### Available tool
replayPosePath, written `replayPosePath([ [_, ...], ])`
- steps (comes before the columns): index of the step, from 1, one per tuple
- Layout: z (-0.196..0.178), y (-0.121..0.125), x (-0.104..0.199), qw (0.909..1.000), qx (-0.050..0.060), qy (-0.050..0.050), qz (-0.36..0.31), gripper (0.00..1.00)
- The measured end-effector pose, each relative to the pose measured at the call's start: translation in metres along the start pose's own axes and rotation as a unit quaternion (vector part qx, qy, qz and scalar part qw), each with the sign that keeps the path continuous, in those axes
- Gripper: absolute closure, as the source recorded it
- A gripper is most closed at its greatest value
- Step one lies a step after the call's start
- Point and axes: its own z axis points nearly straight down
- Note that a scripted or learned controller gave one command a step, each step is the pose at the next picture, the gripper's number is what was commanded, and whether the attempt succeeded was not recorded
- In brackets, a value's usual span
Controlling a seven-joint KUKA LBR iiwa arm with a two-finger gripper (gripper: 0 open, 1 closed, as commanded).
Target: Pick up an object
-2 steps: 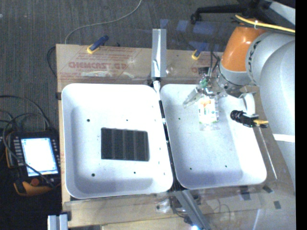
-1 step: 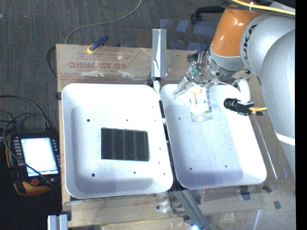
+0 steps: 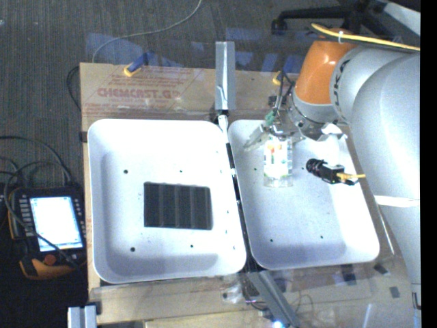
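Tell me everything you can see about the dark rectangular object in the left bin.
The dark rectangular object lies flat on the floor of the left bin, slightly below its middle. It looks black or dark grey, with faint lines dividing it into about four parallel strips. Its long sides run across the bin. Nothing else touches it; its material cannot be told.

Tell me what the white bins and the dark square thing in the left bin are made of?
The left bin and right bin look like smooth white plastic: rounded moulded rims and a soft sheen. The dark ribbed block looks matte, perhaps rubber or foam, as it shows no shine; I cannot tell which.
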Motion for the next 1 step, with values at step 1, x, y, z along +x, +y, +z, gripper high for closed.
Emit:
replayPosePath([
  [1, -0.0835, 0.0028, 0.0409, 1.0, 0.001, 0.0, -0.006, 1.0],
])
